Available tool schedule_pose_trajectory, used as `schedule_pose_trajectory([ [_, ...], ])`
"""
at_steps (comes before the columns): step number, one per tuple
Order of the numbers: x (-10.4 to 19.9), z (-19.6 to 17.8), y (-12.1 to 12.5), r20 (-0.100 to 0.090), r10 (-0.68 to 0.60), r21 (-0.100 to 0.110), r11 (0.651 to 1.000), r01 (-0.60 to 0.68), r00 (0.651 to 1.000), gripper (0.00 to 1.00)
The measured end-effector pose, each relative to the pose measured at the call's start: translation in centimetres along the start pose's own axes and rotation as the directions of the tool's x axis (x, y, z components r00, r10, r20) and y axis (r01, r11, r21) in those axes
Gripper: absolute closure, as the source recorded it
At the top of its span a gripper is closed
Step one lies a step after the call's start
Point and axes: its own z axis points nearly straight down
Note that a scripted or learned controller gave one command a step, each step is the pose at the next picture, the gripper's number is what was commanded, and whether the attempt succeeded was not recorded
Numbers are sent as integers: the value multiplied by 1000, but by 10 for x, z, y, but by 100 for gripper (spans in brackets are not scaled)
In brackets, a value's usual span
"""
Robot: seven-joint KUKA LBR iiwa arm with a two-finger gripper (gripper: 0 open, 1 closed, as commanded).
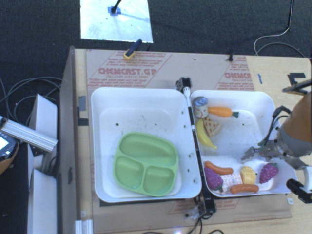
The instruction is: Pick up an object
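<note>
- The step in hand looks like the approach: the arm (pixel 297 130) reaches in from the right over the right bin (pixel 265 101), and the gripper (pixel 256 153) sits low above that bin's floor with nothing between its fingers.
- The gripper's state cannot be told from this view; the metal parts at its tip are too small and blurred to read.
- No one item is fixed by the task, so any toy food in the right bin may serve. The nearest are the purple grapes (pixel 268 172), just below and to the right of the gripper, and the yellow corn piece (pixel 248 174), just below it.
- The next move, as a judgement, calls for choosing one of these near pieces, centring the gripper over it and descending; the pieces lie close together, so a neighbour may get nudged.
- Right bin, further contents: a red sausage (pixel 219 168) below and left of the gripper, a second purple piece (pixel 213 178) beyond it, an orange-red sausage (pixel 244 189) at the near rim, a banana (pixel 204 135) and a waffle-like wedge (pixel 211 126) to the gripper's left, a carrot (pixel 220 112) and a small can (pixel 200 105) up and left.
- Left bin (pixel 107 101), well apart to the gripper's left, holds a green divided plate (pixel 146 164).
</note>
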Motion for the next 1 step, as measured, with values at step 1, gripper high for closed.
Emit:
schedule_pose_trajectory([
  [1, 28, 0, 14, -1, -3, -1, 1000, 3, 1000, 0],
])
